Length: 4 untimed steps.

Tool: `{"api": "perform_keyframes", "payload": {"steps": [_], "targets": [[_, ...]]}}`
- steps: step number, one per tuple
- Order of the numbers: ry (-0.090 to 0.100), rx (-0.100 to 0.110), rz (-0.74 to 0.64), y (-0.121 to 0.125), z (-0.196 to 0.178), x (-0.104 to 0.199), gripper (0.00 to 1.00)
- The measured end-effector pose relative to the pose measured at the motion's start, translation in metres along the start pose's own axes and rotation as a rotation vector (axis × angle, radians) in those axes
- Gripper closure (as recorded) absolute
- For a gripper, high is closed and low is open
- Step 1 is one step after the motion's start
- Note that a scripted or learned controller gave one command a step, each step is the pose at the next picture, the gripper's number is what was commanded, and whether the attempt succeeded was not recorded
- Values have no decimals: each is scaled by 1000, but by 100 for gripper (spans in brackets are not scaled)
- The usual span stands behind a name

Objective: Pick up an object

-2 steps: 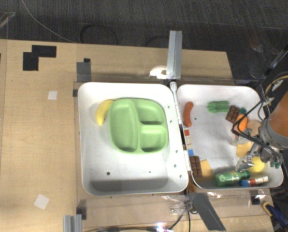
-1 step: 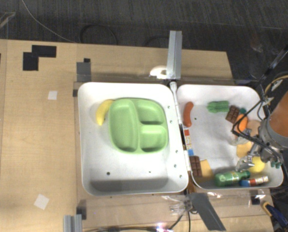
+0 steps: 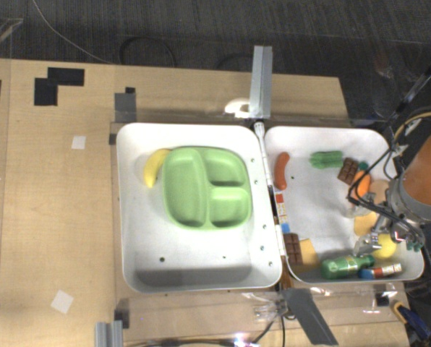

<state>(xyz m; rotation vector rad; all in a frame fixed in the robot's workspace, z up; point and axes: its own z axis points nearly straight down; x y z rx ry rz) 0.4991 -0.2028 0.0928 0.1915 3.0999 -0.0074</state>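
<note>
Hovering gripper (image 3: pixel 372 243), perhaps touching bottle (image 3: pixel 348 267)

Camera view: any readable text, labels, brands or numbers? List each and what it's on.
None legible.
Green bottle in the right bin: any label is too small to read.
Chocolate bar by the divider: no readable marking.
Green tray and banana in the left bin: plain, no text.

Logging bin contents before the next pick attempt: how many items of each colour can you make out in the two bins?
Green: 3 (divided tray, small green piece, bottle)
Yellow: 2 (banana, lemon-like piece)
Red-orange: 1 (sausage)
Brown: 2 (chocolate bars)
Total: 8 clearly told apart; the small bits under the hand are too cluttered to count.
</note>
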Motion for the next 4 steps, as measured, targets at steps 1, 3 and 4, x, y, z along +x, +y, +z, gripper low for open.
{"api": "perform_keyframes", "payload": {"steps": [1, 3, 4], "targets": [[0, 0, -12, 0, 0, 0, 0], [-1, 0, -47, 1, 0, 0, 0], [2, 1, -62, 3, 0, 2, 0]]}}
